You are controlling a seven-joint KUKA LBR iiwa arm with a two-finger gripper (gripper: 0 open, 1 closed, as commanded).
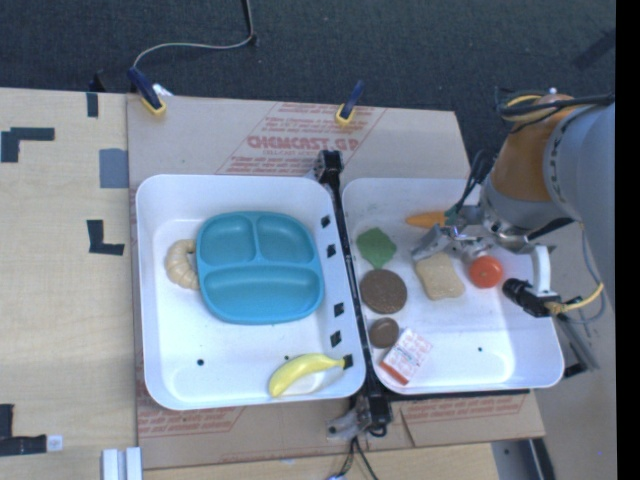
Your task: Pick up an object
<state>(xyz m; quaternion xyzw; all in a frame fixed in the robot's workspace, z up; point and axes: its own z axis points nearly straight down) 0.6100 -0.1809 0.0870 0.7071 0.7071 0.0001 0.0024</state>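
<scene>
Bread slice [439, 277] under gripper [447, 239], mid right bin [520, 363].

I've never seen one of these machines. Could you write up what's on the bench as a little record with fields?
Arm: grey with an orange band, reaching in from the right
Gripper: low over the right bin, beside a tan block
Left bin: blue divided plate, banana, beige piece
Right bin: green piece, two brown discs, red ball, carrot, red-and-white packet
</scene>
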